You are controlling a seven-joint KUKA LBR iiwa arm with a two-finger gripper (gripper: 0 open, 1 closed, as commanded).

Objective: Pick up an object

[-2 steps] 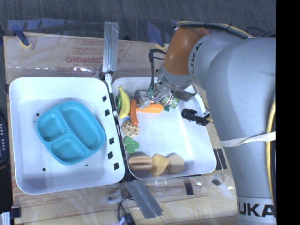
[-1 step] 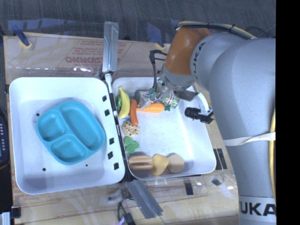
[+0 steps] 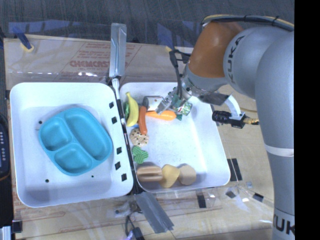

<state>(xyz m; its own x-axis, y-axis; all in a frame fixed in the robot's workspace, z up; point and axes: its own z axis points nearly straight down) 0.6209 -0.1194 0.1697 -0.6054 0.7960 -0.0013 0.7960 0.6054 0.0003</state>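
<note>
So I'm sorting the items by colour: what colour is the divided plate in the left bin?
Light blue; the divided plate shows clearly in the camera view.

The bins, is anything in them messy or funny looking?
Nothing looks broken or spilled. The toy food is bunched along the right bin's left and near edges: banana, carrot, cookie, bread pieces. The blue plate sits a bit crooked in the left bin. The gripper hangs over an orange toy.
</note>
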